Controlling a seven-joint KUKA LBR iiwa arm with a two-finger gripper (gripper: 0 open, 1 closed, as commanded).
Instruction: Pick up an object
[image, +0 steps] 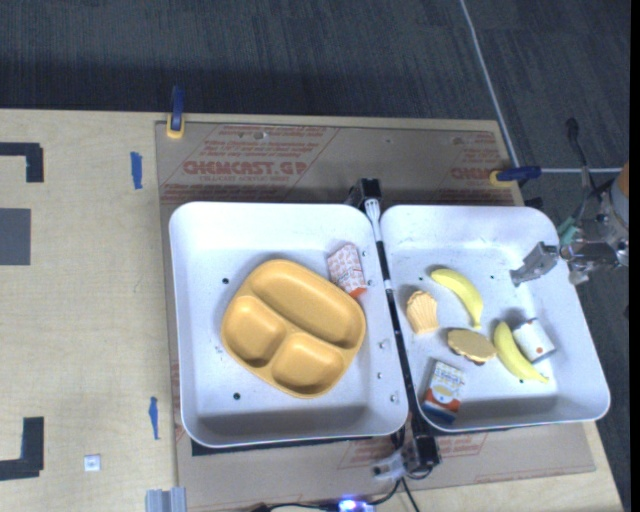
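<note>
The right bin holds several small items. Among them are a yellow banana, a second banana with a small white can lying against it, and a ridged yellow piece. There is also a flat tan cookie-like piece and a small carton with blue and orange print. My gripper hangs over the bin's far right corner, up and to the right of the first banana. It is open, with nothing between its fingers.
The left bin holds a large yellow divided tray and a small red-and-white packet near the central divider. Brown cardboard lies under both bins. A thin rod slants across the upper right.
</note>
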